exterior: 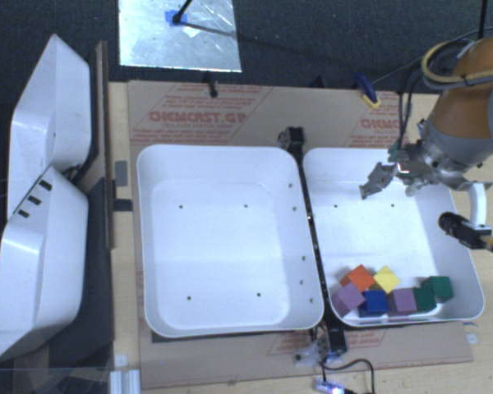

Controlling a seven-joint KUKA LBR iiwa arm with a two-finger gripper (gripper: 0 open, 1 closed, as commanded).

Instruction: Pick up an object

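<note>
Orange, yellow, purple, blue and green — that's the little pile of blocks sitting untouched in the near corner of the right bin (337, 220), and not one of them is off the floor. The orange block (361, 277) and the yellow block (386, 279) sit at the back of the huddle, with a purple block (347, 298), a blue block (374, 302) and a second purple block (403, 300) pressed in front along the near wall, and a green block (435, 289) at the right end. They look to be touching one another, tightly packed.

The gripper (378, 180) hangs over the far part of that same bin, well apart from the cluster, reaching in from the right. Nothing sits between its fingers. Whether the claw is apart or together, I cannot tell; it reads as a grey blur from up here. The left bin (222, 236) has only bare white floor on show.

So where does that leave the job? By my reading, right at the start: no approach to a block, no grasp, no lift. Still to come are the move over the pile, the descent, the close and the raise. The crowding against the wall could make a clean grip awkward.
</note>
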